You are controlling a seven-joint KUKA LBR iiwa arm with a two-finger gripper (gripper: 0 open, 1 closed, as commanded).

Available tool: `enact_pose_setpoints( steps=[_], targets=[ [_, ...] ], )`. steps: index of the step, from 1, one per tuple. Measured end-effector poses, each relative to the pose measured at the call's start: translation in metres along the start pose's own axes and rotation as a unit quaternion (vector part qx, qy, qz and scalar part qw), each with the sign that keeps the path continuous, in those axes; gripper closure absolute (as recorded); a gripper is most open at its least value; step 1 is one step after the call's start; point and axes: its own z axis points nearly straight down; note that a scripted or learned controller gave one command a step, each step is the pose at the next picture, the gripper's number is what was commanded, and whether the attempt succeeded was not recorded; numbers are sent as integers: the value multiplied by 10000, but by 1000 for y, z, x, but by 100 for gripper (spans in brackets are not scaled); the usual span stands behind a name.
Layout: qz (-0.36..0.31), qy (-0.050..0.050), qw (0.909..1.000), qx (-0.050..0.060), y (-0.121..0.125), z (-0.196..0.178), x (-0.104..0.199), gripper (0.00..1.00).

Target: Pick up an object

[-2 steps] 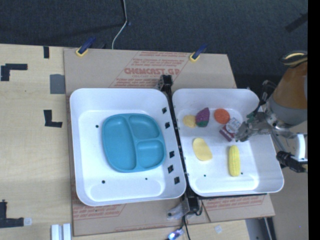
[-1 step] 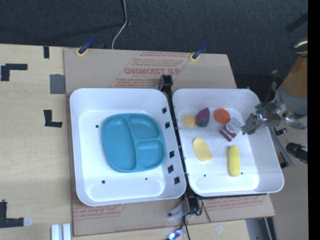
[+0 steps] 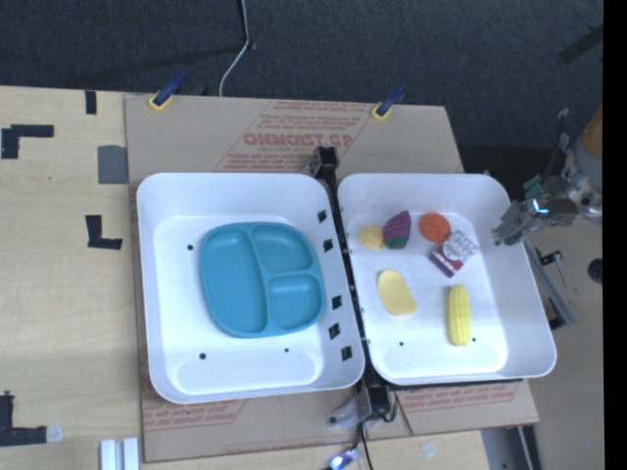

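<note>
Right now I read this as the approach: right shallow white plastic bin [image 3: 519, 292] holds the yellow toy corn cob [image 3: 458, 314] near its front, while the grey two-finger gripper [image 3: 517, 221], grip state unclear to me, hangs at that bin's far-right rim and must swing inward

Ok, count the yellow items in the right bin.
3: a small yellow piece near the left wall, a flat yellow piece mid-bin, and a corn cob toward the front right.

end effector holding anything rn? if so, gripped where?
Nothing held. The end effector sits at the right bin's right rim, apart from the toy items inside, such as the corn.
</note>
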Motion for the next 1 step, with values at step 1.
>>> enact_pose_setpoints(
  steps=[1],
  targets=[
    [1,10,10000,23,1,-16,0,100]
  ],
)
